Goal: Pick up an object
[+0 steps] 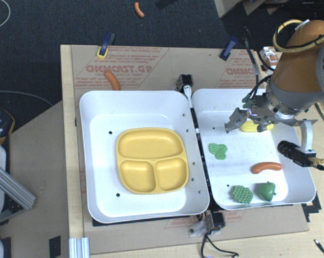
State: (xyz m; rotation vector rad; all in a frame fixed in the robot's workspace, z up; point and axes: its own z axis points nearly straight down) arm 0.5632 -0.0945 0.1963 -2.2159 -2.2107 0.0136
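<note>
We see a yellow toy (251, 126) lying near the back of the right bin (226, 98), partly hidden under our gripper (246, 120); we cannot tell if the gripper is grabbing it or not; it hangs low there, likely to reach that toy; the green leafy toy (218, 150), sausage (266, 167), pepper (266, 190) and bumpy green toy (241, 194) lie apart nearer the front, leaving room between; the back wall is close; the left bin (97, 144) holds a yellow tray (151, 160).

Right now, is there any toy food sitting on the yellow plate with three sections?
No, the yellow three-section plastic plate in the left white bin holds nothing; the toy foods, like the orange sausage, lie in the right white bin.
</note>
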